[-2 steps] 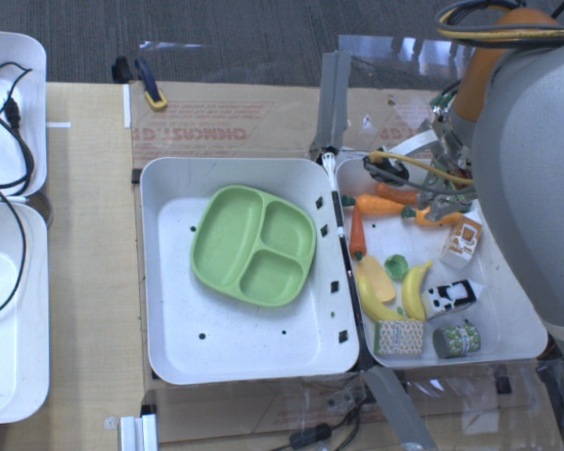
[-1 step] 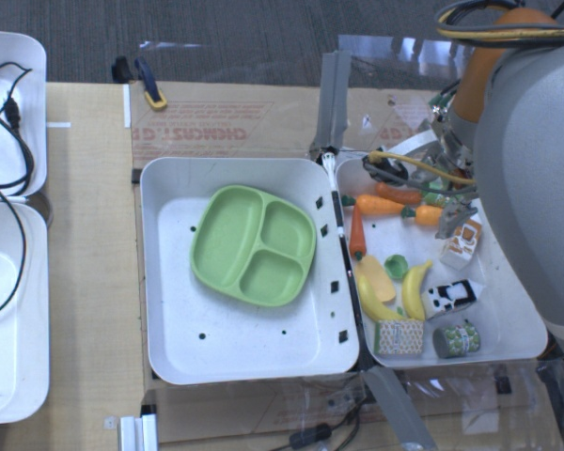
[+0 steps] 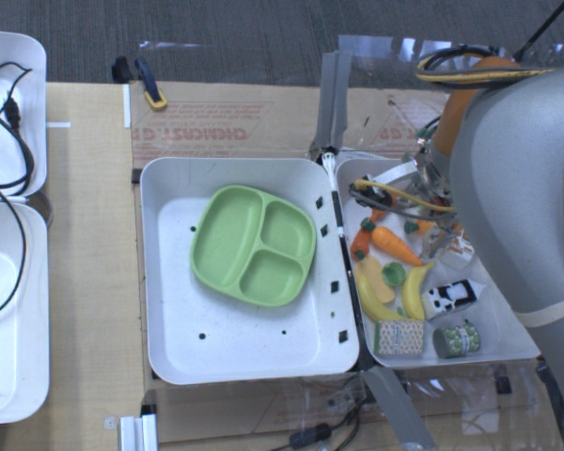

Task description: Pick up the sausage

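Note:
A short reddish-brown piece that looks like the sausage (image 3: 361, 241) lies near the left wall of the right bin (image 3: 489, 350), just left of an orange carrot (image 3: 396, 243). The grey arm (image 3: 508, 186) reaches in from the right and covers the bin's right half. Its gripper (image 3: 433, 225) hangs low over the upper middle of the bin, to the right of the carrot and well apart from the sausage. A dark elongated thing with a yellow stripe (image 3: 387, 194) stretches left from the wrist; I cannot tell whether it is a toy or a cable.
The right bin also holds two yellow bananas (image 3: 414, 294), a green piece (image 3: 393, 272), a black-and-white carton (image 3: 449, 295), a cracker (image 3: 400, 336) and a green can (image 3: 459, 338). The left bin (image 3: 169, 327) holds a green divided plate (image 3: 254, 245).

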Motion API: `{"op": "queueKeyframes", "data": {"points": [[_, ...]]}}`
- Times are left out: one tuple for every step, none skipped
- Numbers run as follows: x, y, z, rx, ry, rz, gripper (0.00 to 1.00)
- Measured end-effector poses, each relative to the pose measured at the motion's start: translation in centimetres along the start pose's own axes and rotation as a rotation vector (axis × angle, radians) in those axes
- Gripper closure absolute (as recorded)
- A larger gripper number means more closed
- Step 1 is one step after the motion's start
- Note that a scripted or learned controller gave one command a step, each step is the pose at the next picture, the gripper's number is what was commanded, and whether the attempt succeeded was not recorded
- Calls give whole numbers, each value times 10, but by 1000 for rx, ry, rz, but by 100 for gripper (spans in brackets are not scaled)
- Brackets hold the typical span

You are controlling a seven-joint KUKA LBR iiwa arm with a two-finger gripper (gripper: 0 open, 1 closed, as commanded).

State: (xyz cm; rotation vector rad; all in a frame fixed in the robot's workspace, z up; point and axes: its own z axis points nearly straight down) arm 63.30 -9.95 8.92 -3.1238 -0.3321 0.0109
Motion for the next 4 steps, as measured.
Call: {"op": "queueKeyframes", "data": {"points": [[3, 38, 0, 5, -11, 2, 0], [5, 40, -1, 8, -16, 10, 0], [6, 42, -1, 14, -17, 7, 0], [7, 49, -2, 27, -16, -21, 0]]}}
